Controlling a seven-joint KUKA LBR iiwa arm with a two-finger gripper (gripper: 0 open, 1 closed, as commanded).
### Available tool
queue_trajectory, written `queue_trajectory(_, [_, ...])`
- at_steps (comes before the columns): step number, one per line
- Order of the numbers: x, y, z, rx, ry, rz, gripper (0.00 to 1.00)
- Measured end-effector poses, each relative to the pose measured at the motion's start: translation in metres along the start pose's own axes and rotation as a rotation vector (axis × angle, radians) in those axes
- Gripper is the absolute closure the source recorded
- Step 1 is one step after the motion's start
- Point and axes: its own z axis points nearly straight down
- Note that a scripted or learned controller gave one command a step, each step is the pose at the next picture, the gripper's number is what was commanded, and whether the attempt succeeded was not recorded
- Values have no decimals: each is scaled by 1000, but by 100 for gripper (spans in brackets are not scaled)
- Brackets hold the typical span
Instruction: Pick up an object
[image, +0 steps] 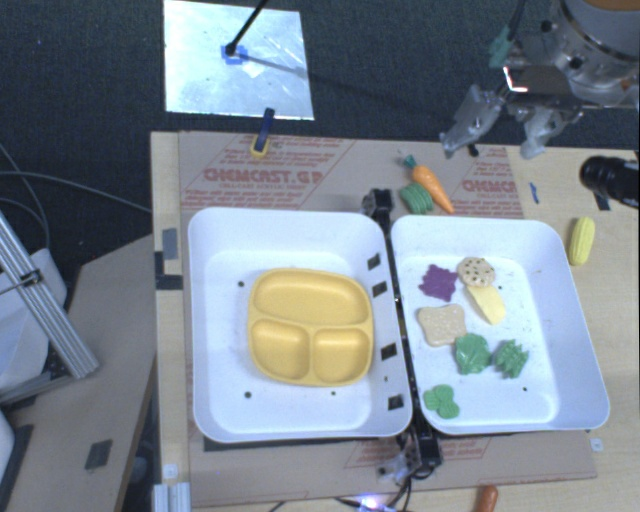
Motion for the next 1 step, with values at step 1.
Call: queue_trajectory(1, [62,-55,9,19,1,-3,0])
